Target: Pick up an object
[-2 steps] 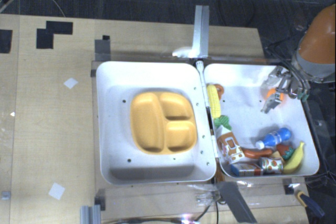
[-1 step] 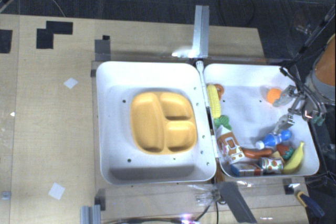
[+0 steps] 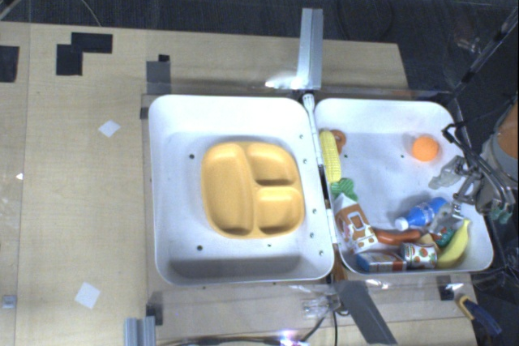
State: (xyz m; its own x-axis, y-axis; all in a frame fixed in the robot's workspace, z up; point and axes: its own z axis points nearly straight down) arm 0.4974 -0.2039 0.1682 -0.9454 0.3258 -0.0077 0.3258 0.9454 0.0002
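Now, gripper (image 3: 464, 184): hanging over the right bin's (image 3: 381, 119) right rim, metal fingers pointing down and left; I cannot tell how wide they are standing, and nothing is showing between them.
Nearest thing: blue bottle (image 3: 422, 214), lying just below-left of the gripper, beside the banana (image 3: 455, 245).
Handling: bottle is looking light and stiff but smooth, probably slippery; gripping across its round middle is seeming safest.
Look: bright blue body with a white end, lying on its side.
Pile: red sausage (image 3: 394, 237), can (image 3: 418, 255) and carton (image 3: 353, 221) are crowding the bin's near edge, touching one another.
Farther: orange ball (image 3: 425, 147) is sitting apart near the far side; corn (image 3: 329, 156) is lying along the left wall.
Left bin (image 3: 174, 255): holding a yellow tray (image 3: 250, 188).
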